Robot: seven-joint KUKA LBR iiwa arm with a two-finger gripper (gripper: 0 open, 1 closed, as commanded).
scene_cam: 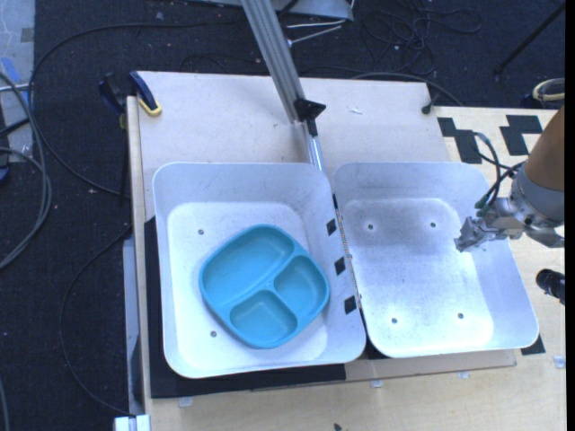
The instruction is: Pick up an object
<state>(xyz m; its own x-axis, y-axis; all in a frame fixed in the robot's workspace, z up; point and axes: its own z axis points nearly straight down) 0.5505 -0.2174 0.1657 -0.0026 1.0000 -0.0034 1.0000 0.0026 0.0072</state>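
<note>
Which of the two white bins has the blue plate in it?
The left bin holds the blue plate, a divided one with three sections. The right bin is the one under the tool.

We see a blue tray [262, 284] of smooth plastic with a soft sheen, lying in the left bin [180, 196], white and matt. The right bin [422, 285] shows the same white plastic, scuffed grey across its floor. The counter [225, 115] looks like pale, matt wood. The claw [469, 238] is dull grey metal, and the slanting pole [274, 48] is ribbed, bright metal.
</note>
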